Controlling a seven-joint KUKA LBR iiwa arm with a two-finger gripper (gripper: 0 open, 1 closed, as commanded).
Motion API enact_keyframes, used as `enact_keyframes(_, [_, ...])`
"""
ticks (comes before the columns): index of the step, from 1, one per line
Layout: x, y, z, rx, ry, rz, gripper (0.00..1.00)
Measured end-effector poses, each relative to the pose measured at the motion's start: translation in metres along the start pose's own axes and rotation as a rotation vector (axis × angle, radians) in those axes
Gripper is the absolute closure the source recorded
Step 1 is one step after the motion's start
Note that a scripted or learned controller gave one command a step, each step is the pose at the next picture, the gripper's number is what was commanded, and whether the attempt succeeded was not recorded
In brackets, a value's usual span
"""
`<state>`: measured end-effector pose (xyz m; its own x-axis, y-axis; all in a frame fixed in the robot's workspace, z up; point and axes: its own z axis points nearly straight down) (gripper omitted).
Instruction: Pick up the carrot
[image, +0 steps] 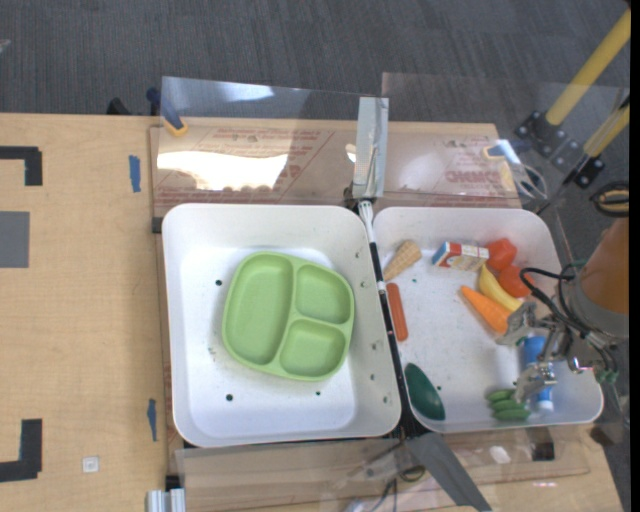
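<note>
So the carrot (484, 308) is sitting in the right bin (450, 345), over toward its right side, lying at a slant with the fat end pointing up-left and the thin end down-right. Just beside it on the upper right there's a yellow banana (497, 283), close enough that the two look like they touch, and behind that a red-orange pepper-looking thing (505, 256). A little red, white and blue carton (460, 256) lies just left of the pepper, and an ice cream cone (402, 258) is near the bin's top-left corner.

The gripper (536, 352) is down inside the same bin, right next to the carrot's thin end, toward the bin's lower right corner. It's a tangle of metal bits, black cables and something blue, so honestly I can't tell how it's set or whether anything is caught in it. The carrot itself looks to be resting on the bin floor.

A green pea pod (508, 403) lies just below the gripper by the front wall. Further left in that bin there's an orange-red sausage-shaped piece (397, 310) along the left wall and a dark green leafy thing (424, 392) at the front-left corner.

The left bin (200, 260) holds a light green divided plate (288, 316) with three compartments, roughly in the middle.
</note>
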<state>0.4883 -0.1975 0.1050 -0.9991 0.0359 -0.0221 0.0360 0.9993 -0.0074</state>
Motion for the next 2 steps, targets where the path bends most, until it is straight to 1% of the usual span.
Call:
enact_keyframes(1, [-0.053, 0.045, 0.005, 0.002, -0.002, 0.034, 0.0])
enact_keyframes(2, [-0.054, 0.047, -0.008, 0.001, -0.004, 0.033, 1.0])
